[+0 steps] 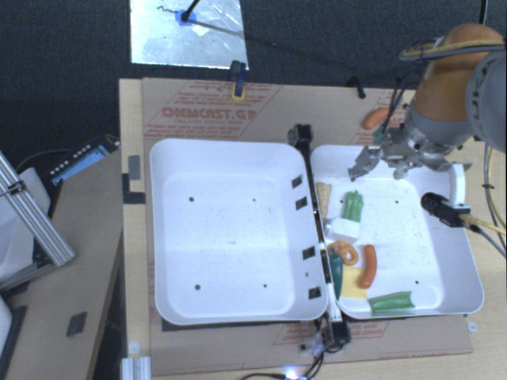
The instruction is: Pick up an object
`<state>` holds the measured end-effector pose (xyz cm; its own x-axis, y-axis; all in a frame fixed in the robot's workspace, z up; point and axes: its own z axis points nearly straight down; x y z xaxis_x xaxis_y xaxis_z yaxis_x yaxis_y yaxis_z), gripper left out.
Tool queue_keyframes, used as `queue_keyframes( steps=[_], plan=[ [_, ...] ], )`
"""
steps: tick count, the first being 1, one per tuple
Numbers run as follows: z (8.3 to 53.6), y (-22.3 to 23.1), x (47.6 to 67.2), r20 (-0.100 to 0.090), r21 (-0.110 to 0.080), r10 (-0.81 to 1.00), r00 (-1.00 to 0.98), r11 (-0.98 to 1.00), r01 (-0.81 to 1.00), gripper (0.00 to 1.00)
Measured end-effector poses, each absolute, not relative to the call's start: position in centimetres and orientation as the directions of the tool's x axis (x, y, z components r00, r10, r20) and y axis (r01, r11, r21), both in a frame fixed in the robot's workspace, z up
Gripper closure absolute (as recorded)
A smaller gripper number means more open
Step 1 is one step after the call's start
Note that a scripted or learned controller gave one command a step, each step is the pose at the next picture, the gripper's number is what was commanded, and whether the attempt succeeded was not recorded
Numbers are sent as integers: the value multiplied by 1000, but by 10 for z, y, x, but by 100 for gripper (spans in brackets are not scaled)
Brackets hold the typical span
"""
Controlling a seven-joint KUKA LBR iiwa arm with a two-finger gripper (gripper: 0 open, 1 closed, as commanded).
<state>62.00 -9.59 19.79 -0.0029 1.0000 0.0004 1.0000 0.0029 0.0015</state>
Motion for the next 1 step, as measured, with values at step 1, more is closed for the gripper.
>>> queue_keyframes(
  steps=[1],
  plan=[
    [95,-107,577,2,-10,1000,1,-1,1000,0]
  ],
)
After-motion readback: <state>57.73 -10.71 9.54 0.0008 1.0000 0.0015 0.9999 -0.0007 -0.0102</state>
